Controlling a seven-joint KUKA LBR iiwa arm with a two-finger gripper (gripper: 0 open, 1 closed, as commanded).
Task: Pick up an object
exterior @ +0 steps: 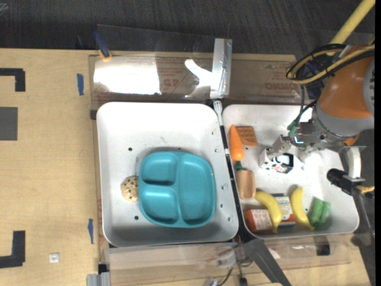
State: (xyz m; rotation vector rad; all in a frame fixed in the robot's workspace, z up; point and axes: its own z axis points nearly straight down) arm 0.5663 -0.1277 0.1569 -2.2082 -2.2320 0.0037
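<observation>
My gripper point(294, 149) hangs over the upper middle of the right bin point(345, 222), its grey fingers spread apart, so it looks open. Just below and left of the fingertips lies a small white object with black spots point(277, 164), with nothing gripped between the fingers. Along the bin's left side lie an orange carrot point(236, 144), an orange block point(246, 135) and a tan bun point(246, 183). Along the front edge I see two yellow bananas point(269, 206), a red can point(259, 220) and a green piece point(319, 212).
The left bin point(119, 130) holds a teal divided plate point(177, 187) with a speckled tan ball point(129, 188) beside it on the left. A clear plastic sheet point(161, 70) and cardboard stand behind the bins.
</observation>
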